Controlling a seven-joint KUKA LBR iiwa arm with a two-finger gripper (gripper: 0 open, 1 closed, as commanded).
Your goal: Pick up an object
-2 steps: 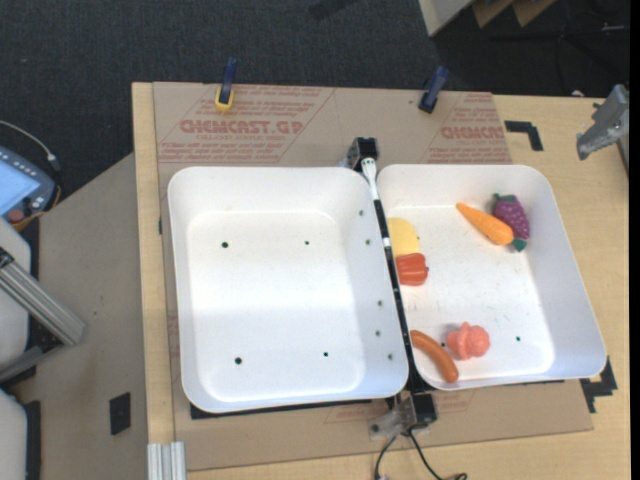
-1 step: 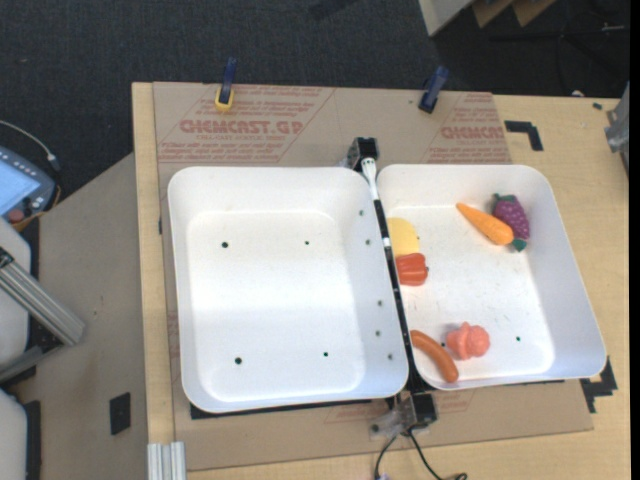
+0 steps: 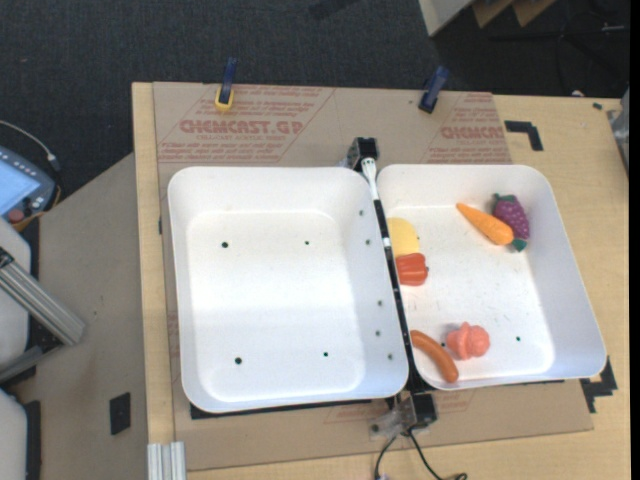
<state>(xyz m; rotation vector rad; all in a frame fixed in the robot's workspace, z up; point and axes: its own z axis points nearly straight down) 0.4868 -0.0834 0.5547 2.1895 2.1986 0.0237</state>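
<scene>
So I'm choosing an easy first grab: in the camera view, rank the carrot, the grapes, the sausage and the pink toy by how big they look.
1. Carrot, the longest.
2. Sausage, a bit shorter and thinner.
3. Pink toy and grapes: they look alike, so I won't rank them.

You can read red printing on the brown board (image 3: 330,113) that lies under the two bins. Along its far edge on the left, between the yellow clamp (image 3: 226,95) and the middle, the large red letters spell "CHEMCAST", followed by what looks like "G.P"; a line of smaller red print runs above and another below, too fine for you to make out. On the right, just past the blue clamp (image 3: 434,89), the same red lettering repeats, and you see only part of "CHEMCAST" before the right bin (image 3: 560,258) covers it. Nothing else in view carries text you can read.
</scene>
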